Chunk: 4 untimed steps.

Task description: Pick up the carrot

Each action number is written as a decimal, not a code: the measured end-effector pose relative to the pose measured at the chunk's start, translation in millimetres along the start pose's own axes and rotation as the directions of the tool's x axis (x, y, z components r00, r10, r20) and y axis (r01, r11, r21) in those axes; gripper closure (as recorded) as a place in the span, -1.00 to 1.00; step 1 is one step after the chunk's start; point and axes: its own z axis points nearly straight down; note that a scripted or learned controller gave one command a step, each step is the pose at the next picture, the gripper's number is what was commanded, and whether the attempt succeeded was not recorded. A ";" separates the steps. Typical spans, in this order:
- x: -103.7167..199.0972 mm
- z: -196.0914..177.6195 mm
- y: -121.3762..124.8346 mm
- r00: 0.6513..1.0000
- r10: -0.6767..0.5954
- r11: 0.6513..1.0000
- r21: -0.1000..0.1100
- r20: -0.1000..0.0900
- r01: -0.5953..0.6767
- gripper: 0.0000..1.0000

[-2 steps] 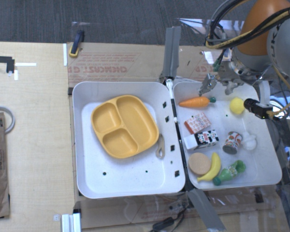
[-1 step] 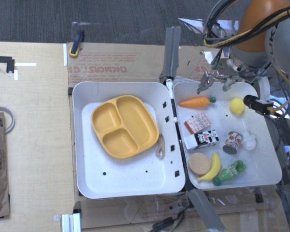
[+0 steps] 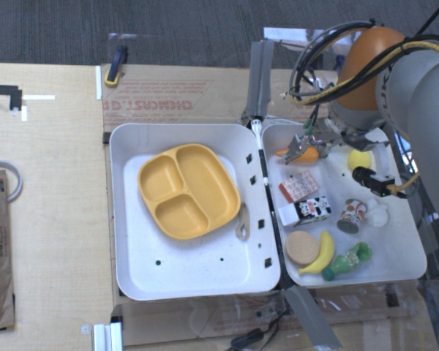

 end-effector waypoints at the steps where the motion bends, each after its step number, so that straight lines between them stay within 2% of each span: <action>1: -7.9 -18.9 -2.7 0.994 -0.105 0.994 0.004 -0.001 0.105 -1.00; 2: -3.8 3.6 2.5 0.989 -0.145 0.989 -0.009 0.006 0.145 -1.00; 3: -4.5 -4.4 0.2 0.990 -0.144 0.990 0.000 0.003 0.144 1.00; 4: 26.2 -86.5 4.2 0.984 0.180 0.984 0.006 0.000 -0.180 1.00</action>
